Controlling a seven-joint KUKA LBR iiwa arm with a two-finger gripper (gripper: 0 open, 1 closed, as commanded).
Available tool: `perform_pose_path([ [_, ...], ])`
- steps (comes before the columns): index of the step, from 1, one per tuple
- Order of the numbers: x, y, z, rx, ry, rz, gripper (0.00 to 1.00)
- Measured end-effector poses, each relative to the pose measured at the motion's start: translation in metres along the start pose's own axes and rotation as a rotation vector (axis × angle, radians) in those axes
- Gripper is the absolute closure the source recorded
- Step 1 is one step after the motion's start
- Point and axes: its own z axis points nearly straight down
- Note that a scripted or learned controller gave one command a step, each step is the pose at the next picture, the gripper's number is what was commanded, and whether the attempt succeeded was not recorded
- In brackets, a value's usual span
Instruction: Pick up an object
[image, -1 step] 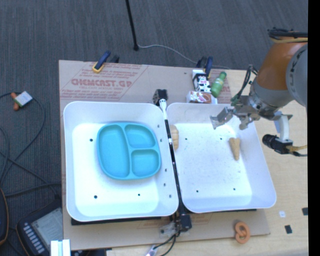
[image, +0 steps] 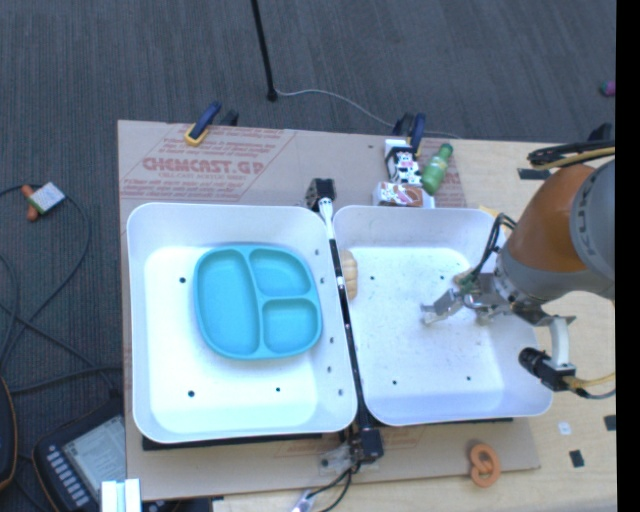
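Arm reaches from right; gripper (image: 437, 311) low over right bin (image: 400, 390), fingers apart, nothing btwn them. Candidate obj: small tan block (image: 348, 268) at bin's left wall (well apart from gripper). Blue plate (image: 258, 302) in left bin (image: 165, 400). Pickup not yet done; approach + grasp left.

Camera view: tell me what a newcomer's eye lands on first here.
The light blue divided plate lying flat in the left bin stands out first. Next comes the grey arm with its orange band, reaching from the right with its end effector low over the right bin. A small tan object sits at that bin's left wall.
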Motion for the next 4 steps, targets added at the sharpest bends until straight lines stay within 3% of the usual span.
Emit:
perform_pose_path([
  [1,-0.0012,0.0007,-0.0101,-0.003,-0.004,0.001,1.0],
  [2,-0.0011,0.0005,-0.0099,-0.003,-0.003,0.001,0.0],
  [3,-0.0006,0.0007,-0.0194,-0.002,-0.003,0.0,1.0],
  [4,-0.0006,0.0007,-0.0193,-0.002,-0.003,0.0,0.0],
])
